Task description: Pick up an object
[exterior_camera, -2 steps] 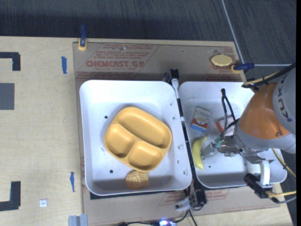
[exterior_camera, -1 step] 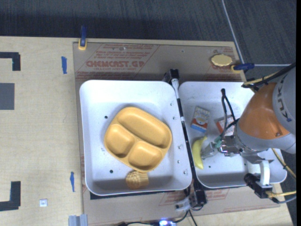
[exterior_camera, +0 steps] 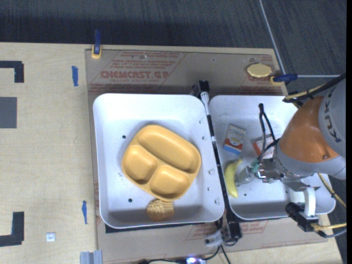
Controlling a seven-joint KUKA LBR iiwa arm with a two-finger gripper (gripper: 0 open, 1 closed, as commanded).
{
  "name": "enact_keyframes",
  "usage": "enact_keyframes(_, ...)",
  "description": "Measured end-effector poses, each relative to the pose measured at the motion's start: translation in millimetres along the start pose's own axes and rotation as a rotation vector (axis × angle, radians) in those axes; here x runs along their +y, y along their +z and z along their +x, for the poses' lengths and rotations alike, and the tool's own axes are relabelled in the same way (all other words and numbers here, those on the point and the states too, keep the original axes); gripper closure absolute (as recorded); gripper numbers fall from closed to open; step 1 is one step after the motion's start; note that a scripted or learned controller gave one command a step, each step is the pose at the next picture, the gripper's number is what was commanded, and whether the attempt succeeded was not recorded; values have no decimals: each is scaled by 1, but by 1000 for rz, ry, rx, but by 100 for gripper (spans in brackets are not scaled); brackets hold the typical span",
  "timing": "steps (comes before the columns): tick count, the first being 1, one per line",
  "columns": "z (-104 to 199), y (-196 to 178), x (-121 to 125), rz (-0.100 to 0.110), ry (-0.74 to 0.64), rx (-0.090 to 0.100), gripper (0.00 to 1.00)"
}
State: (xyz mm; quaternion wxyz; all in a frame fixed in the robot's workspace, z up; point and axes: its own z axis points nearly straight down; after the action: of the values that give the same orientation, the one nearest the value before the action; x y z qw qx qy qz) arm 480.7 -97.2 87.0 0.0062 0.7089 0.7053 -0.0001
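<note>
The right bin [exterior_camera: 247, 106] holds a yellow banana [exterior_camera: 231, 180] along its left wall, a small white carton with red and blue print [exterior_camera: 235, 138], and a red-and-white item [exterior_camera: 257, 146] partly under the arm. My gripper [exterior_camera: 248, 173] is low in this bin, just right of the banana and close to it. Whether it touches the banana is unclear. The grey and orange arm [exterior_camera: 308, 142] covers the bin's right part. In the left bin [exterior_camera: 110, 126] lie a large yellow divided plate [exterior_camera: 160, 161] and a small tan ridged object [exterior_camera: 160, 209] near the front wall.
Both bins sit on a cardboard sheet [exterior_camera: 165, 70] on the wooden bench. A black divider bar [exterior_camera: 213, 147] runs between the bins. A yellow disc [exterior_camera: 259, 70] lies behind the right bin. Black cables [exterior_camera: 264, 122] hang over the right bin.
</note>
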Motion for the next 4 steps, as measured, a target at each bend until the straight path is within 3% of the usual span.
enact_keyframes(4,-1,0,0,0,-1,1,0)
